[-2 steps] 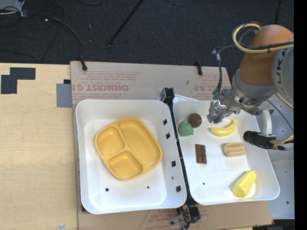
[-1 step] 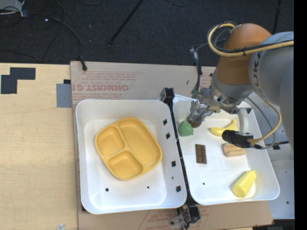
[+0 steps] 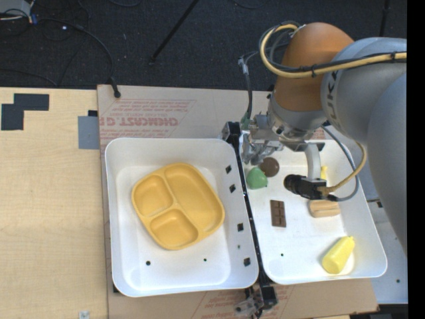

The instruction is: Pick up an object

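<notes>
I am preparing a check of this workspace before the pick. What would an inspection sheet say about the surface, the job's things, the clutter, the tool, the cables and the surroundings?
Surface: a left bin and a right bin, both white, on a cardboard sheet over a pale bench.
Job's things: the right bin holds a green lump, a brown ball, a dark brown bar, a tan block and a yellow piece. The left bin holds a yellow divided tray.
Clutter: nothing seen.
Grippers: the tool is over the right bin's upper left corner, close to the green lump and brown ball.
Cables: black cables on the floor.
Surroundings: dark floor; dark patches on the bench.
</notes>
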`<state>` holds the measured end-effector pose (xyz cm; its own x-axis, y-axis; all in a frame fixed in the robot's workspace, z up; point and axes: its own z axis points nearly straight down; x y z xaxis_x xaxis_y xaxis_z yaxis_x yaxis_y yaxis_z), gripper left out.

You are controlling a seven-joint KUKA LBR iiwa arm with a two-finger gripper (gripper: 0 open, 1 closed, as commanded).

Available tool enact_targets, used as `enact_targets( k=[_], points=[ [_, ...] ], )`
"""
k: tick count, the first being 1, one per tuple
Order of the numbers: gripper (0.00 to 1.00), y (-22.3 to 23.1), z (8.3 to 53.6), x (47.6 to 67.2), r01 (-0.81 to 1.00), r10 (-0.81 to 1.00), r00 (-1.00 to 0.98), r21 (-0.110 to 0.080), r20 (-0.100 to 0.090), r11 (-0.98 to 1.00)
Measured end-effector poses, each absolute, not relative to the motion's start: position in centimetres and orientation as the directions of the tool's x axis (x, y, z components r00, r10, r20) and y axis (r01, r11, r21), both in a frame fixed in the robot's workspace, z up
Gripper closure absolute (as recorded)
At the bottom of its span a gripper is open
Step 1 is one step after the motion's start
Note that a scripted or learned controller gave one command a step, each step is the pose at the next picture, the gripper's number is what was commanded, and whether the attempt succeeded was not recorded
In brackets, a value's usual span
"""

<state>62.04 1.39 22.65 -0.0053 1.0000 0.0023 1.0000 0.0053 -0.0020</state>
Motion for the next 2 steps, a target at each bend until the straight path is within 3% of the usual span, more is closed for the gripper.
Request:
enact_targets(
  k=[2],
  points=[
    [1.00,10.8,23.2,63.9,1.000,1.000,-0.005,-0.002,0.002,0.005]
  ],
)
